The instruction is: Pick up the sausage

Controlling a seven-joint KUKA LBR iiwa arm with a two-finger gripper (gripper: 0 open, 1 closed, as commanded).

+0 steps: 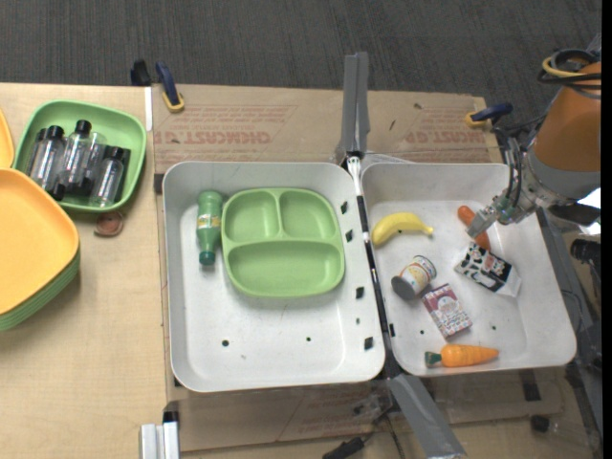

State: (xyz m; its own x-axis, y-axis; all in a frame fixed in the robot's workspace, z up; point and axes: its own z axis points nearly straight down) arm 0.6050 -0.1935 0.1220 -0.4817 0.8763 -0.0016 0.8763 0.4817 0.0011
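The arm, slanting in from the right over the right bin (564, 347), has its gripper (481, 224) right down on the sausage (467, 216), so this looks like the grasp itself, though I cannot tell whether anything is gripped; next comes closing firmly and lifting.

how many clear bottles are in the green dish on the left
4, side by side in the square green dish left of the bins: bottle one, bottle two, bottle three, bottle four. More could be hidden behind them.
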